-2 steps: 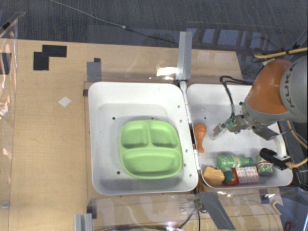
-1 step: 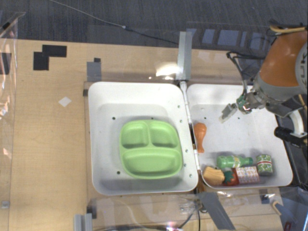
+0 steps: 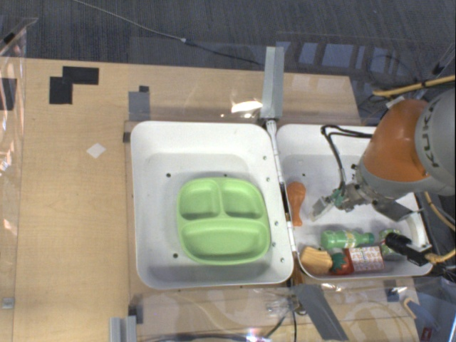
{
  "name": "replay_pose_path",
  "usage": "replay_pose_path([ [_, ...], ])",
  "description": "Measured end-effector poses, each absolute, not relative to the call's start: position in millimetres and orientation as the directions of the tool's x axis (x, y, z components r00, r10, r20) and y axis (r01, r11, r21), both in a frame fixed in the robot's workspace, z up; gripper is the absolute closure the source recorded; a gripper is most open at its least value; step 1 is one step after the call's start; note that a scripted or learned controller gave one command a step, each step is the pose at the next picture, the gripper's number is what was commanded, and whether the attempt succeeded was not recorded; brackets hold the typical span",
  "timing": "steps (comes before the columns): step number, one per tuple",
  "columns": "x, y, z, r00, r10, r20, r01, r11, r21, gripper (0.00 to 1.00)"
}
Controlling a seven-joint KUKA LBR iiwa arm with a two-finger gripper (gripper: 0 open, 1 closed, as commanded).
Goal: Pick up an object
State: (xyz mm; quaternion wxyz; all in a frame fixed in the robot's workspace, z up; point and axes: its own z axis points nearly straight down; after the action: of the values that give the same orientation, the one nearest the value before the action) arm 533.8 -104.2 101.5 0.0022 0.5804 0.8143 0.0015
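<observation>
The tabletop (image 3: pixel 64 212) carries two white bins side by side. The left bin (image 3: pixel 153 155) holds a green divided plate (image 3: pixel 223 219), and I leave that alone. My arm (image 3: pixel 399 148) comes in over the right bin (image 3: pixel 306 148), where the smaller things lie.

My claw (image 3: pixel 329 201) hangs over the middle of that bin, fingers spread and nothing between them. Along the bin's near wall lies a row of things: a tan piece (image 3: pixel 317 260), a green bottle-like thing (image 3: pixel 347 239) and a small red-and-white box (image 3: pixel 365 258), all crowded together. Nearer to me is the orange carrot-shaped piece (image 3: pixel 295 202), lying alone just to the claw's left by the dividing wall. Its long axis runs front to back, so I judge that closing across its narrow width is the easiest grasp.
</observation>
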Motion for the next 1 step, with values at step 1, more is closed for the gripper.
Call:
replay_pose_path([
  [1,496.5,-120.5,94.5,-0.467,0.884,-0.015,0.884,0.468,0.024,0.0],
])
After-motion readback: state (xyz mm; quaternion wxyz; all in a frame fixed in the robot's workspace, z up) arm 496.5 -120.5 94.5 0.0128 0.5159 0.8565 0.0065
